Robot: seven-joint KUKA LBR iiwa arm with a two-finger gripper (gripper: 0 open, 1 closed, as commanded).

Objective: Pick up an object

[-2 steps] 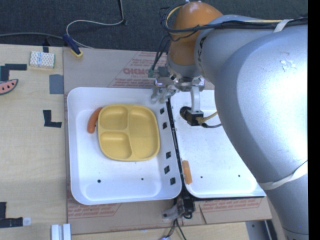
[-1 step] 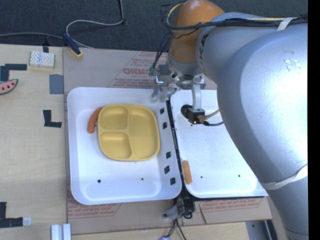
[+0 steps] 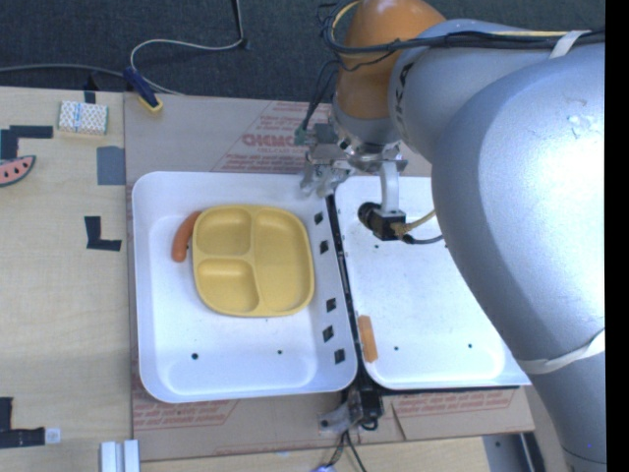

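A yellow divided plate [image 3: 254,261] lies in the left bin [image 3: 167,362]. An orange sausage-shaped piece [image 3: 181,238] rests against the plate's left rim. Another small orange piece [image 3: 367,338] lies at the left edge of the right bin [image 3: 432,352], near its front. My gripper [image 3: 350,170] hangs below the orange wrist band, over the far end of the divide between the two bins. It is well apart from the plate and both orange pieces. Nothing is visibly held in it.
The bulky grey arm [image 3: 521,185] covers the right bin's right side. A black cable piece [image 3: 385,220] dangles under the wrist. Black tabs [image 3: 328,303] line the divide between the bins. Tape marks and a small pad [image 3: 83,118] lie on the bench at left.
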